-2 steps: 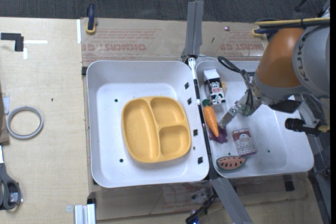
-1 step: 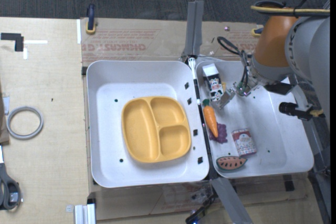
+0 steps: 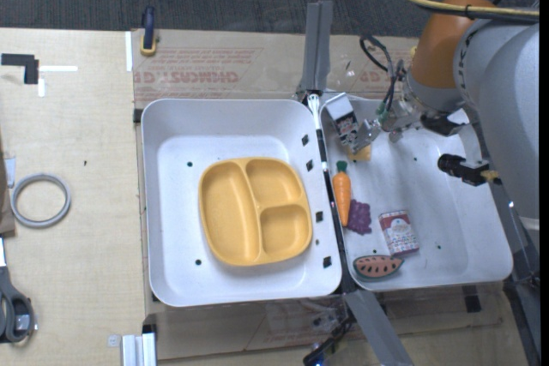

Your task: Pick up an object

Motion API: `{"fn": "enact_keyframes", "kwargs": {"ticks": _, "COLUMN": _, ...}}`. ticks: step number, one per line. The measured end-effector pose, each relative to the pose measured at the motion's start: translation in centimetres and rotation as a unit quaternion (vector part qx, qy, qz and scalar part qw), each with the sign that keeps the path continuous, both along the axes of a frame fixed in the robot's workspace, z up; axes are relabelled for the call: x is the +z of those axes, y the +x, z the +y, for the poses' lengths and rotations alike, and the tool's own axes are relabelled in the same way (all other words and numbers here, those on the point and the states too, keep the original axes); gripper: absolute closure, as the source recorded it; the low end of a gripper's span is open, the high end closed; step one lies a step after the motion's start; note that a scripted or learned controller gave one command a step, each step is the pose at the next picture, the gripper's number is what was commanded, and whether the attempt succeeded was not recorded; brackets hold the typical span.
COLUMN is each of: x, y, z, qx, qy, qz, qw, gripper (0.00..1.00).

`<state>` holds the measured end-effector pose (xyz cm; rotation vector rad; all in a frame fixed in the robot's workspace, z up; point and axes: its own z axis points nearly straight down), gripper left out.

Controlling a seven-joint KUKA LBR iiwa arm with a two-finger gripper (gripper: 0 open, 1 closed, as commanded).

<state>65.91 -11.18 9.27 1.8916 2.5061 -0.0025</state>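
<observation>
I hover the gripper point(image 3: 360, 137) over the right bin's point(image 3: 446, 257) far-left corner; I cannot tell its state. Below lie one carrot point(image 3: 342, 193), one grape bunch point(image 3: 358, 218), one small carton point(image 3: 399, 233), one watermelon slice point(image 3: 377, 267). The carrot looks light, stiff, slick, so I'd grip mid-body.

Single fixed camera above the bench point(image 3: 77, 107), looking down aslant, both white bins point(image 3: 163, 210) in frame

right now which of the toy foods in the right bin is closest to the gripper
The carrot. It lies at the bin's left wall just below the gripper, while the grapes and watermelon slice sit farther down.
</observation>
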Motion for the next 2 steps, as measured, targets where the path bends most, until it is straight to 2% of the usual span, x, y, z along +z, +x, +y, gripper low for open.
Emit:
{"fn": "enact_keyframes", "kwargs": {"ticks": 1, "x": 1.11, "y": 0.08, "z": 0.05, "qx": 0.002, "qy": -0.0012, "qz": 0.000, "qw": 1.0000, "gripper": 1.00}}
{"fn": "enact_keyframes", "kwargs": {"ticks": 2, "x": 1.22, "y": 0.11, "z": -0.16, "qx": 0.001, "qy": -0.0022, "qz": -0.001, "qw": 1.0000, "gripper": 0.00}}
